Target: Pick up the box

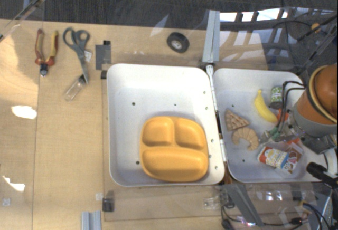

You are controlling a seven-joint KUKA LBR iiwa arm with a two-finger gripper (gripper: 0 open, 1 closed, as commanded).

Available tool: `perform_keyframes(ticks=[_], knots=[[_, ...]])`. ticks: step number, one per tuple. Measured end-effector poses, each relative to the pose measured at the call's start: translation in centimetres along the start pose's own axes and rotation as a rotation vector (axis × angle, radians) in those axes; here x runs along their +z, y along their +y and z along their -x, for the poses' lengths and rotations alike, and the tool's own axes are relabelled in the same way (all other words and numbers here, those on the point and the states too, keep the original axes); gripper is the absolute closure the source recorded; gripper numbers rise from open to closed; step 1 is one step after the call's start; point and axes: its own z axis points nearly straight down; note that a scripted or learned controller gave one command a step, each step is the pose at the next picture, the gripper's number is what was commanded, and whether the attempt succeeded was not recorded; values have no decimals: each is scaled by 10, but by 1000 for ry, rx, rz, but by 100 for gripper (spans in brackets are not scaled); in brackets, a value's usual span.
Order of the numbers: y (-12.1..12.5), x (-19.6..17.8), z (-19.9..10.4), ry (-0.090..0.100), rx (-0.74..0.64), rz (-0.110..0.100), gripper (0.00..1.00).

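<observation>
The box [280, 159] is small, white with red and blue marks. It lies tilted, flat on the floor of the right bin [238, 168], near the corner at 5 o'clock. Its writing is too small to read.

At 10 o'clock from the box sits a brown croissant [246, 137], and above that a slice of pizza [235, 119]. A yellow banana [263, 107] lies at 12 o'clock, with a little green can [276, 95] beside it.

The grey arm [321, 102] with its orange band hangs at 2 o'clock from the box. Its gripper [281, 130] points down just above the box, but I cannot tell how it is set.

The left bin [127, 118] holds a big yellow tray [173, 148] with three parts. Scissors [79, 49], red pliers [45, 49] and black tape [178, 41] lie on the bench.
</observation>
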Motion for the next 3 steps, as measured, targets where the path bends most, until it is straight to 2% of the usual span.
perform_keyframes(ticks=[1,2,3], knots=[[0,0,0,0,1,-1,0],[-4,14,-9,5,-31,-14,0],[-3,14,-11,3,-118,-13,0]])
